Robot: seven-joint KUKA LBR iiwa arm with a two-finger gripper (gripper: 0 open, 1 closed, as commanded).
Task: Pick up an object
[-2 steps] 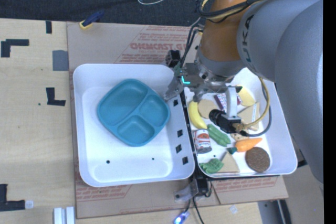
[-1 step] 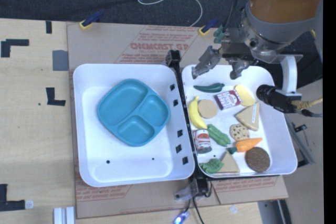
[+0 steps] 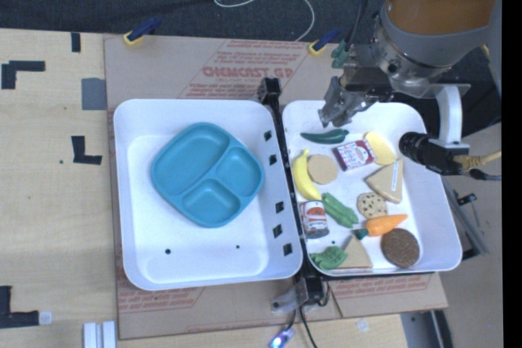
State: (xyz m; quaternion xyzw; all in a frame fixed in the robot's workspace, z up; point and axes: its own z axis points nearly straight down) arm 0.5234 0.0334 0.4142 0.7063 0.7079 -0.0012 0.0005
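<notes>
Fingers of the gripper [image 3: 334, 116] hung over the right bin's [image 3: 432, 261] far edge; whether spread or clenched couldn't be told. Nearest target, a green pepper [image 3: 325, 137], lay just below them, beside the banana [image 3: 305, 175] and red packet [image 3: 352, 154]. Best approach, judged: descend straight, straddle the pepper's narrow width, avoid the bin wall.

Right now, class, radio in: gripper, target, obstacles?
Gripper hovering over right bin, nothing held. Green pepper just below it. Banana, cookie, packet crowd close.
</notes>
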